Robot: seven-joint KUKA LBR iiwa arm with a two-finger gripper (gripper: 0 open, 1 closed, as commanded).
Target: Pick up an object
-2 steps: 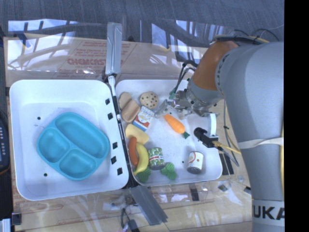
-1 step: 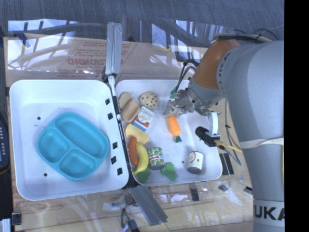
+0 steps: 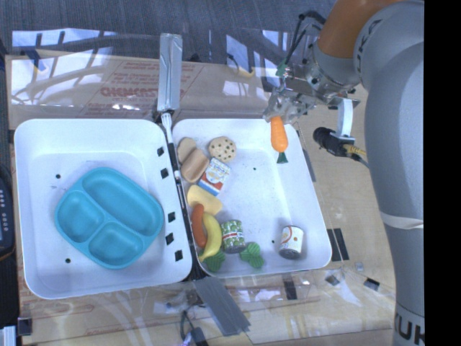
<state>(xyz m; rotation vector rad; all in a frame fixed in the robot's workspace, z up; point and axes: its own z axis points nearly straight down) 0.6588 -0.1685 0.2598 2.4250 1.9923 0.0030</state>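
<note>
I've got the gripper [image 3: 283, 114] up at about 1 o'clock over the right bin [image 3: 317, 215], and a carrot [image 3: 278, 136] hangs straight down from it, orange end up at the fingers, green tip pointing at the bin floor. Looks to me like the fingers are closed on the carrot's top end, though the hold seems to be right at the tip (not much to hang on to).

If this is the lift, my take is: go straight up, slow, no sideways swing. A carrot pinched at one end will want to pivot or slip out, and it's hanging close to the bin's far wall.

The rest of the stuff sits along the bin's left side, 7 to 10 o'clock: a cookie [image 3: 222, 148], a banana [image 3: 211, 238], a can [image 3: 232, 236], and another can [image 3: 291, 241] alone at 5 o'clock. The blue tray [image 3: 108, 216] is in the left bin [image 3: 32, 157].

Hard to make out: the fingertips blur into cables and wrist hardware, so I can't see how much carrot is actually between them. The arm is cut off at the edge.
</note>
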